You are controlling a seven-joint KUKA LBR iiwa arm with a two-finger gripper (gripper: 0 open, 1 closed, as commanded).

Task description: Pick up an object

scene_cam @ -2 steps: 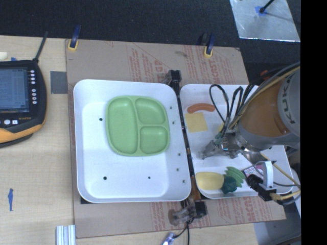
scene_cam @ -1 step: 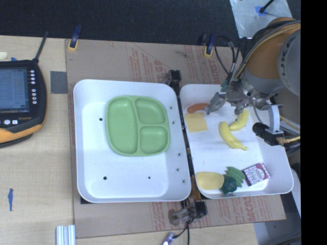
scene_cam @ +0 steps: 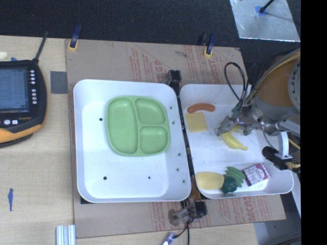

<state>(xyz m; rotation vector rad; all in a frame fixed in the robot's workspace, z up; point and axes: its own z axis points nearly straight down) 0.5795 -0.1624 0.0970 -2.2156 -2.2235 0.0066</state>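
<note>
The right bin holds a sausage, a yellow cheese slice, a banana, a yellow lemon-like piece, a green vegetable and a small red-and-white packet. My gripper reaches in from the right and hangs low over the bin, just above the banana's upper end. Its fingers are spread apart with nothing between them.
The left bin holds a green divided plate. A teach pendant lies at the far left of the bench. Black cables loop from the arm over the right bin's back edge.
</note>
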